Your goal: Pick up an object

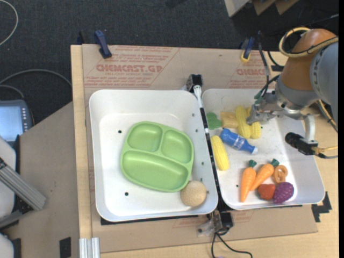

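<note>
We see two smooth white plastic bins [102,144] on a matt brown board [161,63] printed with red letters. In the left bin lies a matt green plastic plate [157,156], and just beside the plate a rough tan ball [193,193]. The toy carrots [255,179] in the right bin look glossy plastic.

Divided plate [157,156] in left bin [102,144]; toy food in right bin [301,168].

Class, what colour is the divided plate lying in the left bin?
Light green. The divided plate shows clearly in the camera view, with three compartments.
</note>
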